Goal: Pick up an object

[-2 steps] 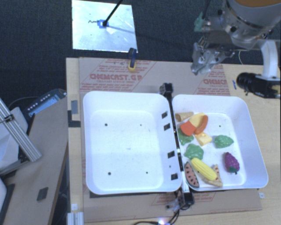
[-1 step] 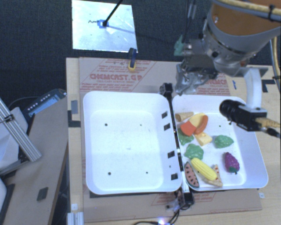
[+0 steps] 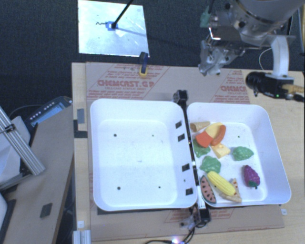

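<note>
While tool (image 3: 209,66) hovers, toys (image 3: 219,159) apparently well below.

Grey metallic arm (image 3: 259,14), a green tag and pale cable, small silvery gripper (image 3: 209,64) beneath.

Two bins are set side by side; toy foods (image 3: 220,159) are gathered in the right bin (image 3: 271,138), left bin (image 3: 102,119) beside it.

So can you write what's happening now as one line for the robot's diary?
stage: before pick | pincer: raised beyond right bin | toy food: in right bin | corn: untouched
</note>
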Controlling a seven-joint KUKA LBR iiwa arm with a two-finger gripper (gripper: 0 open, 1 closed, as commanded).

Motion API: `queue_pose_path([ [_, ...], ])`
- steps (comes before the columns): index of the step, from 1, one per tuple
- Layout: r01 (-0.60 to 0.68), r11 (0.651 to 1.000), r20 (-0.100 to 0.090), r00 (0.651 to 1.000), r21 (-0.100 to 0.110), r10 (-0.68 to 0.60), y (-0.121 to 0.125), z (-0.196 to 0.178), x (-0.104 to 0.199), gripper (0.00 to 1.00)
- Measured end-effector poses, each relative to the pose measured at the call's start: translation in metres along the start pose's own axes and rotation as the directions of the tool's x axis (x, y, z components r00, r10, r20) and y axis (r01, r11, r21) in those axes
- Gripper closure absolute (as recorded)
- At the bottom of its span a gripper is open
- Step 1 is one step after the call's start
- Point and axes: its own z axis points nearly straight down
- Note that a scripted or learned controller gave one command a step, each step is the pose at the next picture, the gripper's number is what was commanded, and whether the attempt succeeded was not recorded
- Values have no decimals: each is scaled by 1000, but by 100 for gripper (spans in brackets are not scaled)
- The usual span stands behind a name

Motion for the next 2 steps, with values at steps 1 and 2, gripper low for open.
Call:
queue_pose_path([
  [1,2,1000,0,1000,0,-2,56,0,0,100],
  [2,10,1000,-3,1000,4,-10,-40,-1,26,100],
])
